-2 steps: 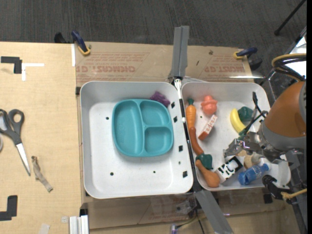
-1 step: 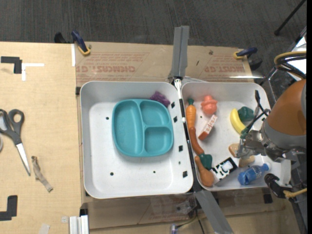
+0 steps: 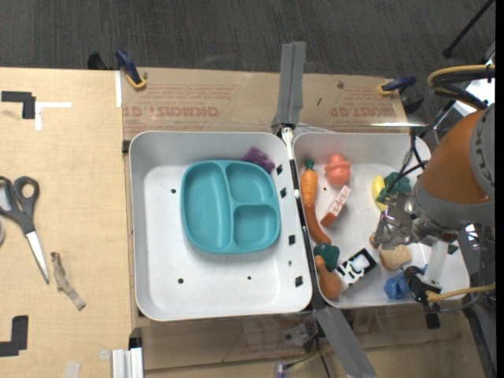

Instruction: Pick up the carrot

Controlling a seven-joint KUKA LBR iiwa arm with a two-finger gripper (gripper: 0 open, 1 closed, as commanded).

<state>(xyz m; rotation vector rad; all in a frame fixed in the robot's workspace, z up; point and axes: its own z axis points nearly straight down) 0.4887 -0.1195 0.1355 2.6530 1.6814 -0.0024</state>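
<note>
The claw hangs low over the right bin, just above a tan lump; whether it is open or closed I cannot tell. The carrot lies well apart, upright along that bin's left wall, beside a sausage

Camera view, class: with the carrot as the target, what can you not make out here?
- Gripper: the arm's wrist covers it, finger state unreadable.
- Purple item: partly behind the teal tray, identity unclear.
- Second carrot, near the first carrot: a black-and-white card overlaps it.
</note>
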